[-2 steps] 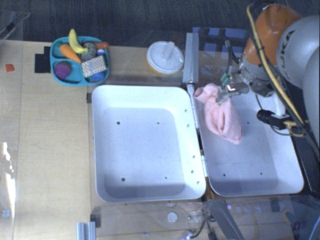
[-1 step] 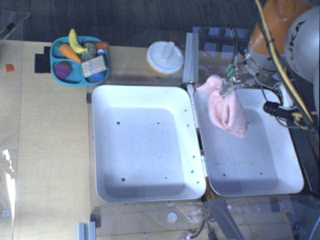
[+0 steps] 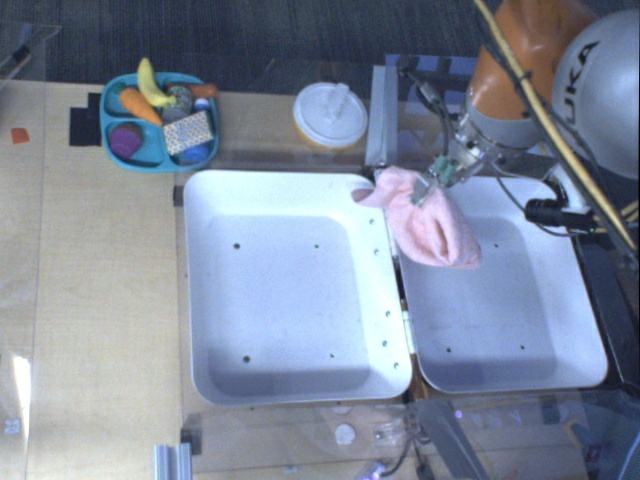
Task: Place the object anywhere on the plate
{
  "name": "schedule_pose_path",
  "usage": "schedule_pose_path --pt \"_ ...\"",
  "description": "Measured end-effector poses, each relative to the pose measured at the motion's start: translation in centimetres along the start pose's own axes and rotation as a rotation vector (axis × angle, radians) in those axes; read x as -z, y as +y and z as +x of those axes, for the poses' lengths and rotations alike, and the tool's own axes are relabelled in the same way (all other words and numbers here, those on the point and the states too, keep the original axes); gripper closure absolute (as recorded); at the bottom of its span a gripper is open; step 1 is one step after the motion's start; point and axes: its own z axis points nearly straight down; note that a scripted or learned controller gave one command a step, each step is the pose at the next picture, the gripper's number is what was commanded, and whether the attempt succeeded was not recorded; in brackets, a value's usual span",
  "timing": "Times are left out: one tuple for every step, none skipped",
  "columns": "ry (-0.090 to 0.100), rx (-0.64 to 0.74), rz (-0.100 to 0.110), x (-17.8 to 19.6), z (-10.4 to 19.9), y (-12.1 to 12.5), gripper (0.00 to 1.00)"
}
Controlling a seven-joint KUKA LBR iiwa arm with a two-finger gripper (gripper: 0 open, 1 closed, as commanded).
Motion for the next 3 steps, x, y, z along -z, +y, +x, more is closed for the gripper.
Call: schedule_pose_path --pt "0.000 0.402 -0.001 0.5 4.7 1.5 1.00" --pt "0.000 0.801 -0.002 1.0 9.3 3.8 1.00" --pt "-0.001 0.918 -0.003 -0.2 13.8 6.0 1.00"
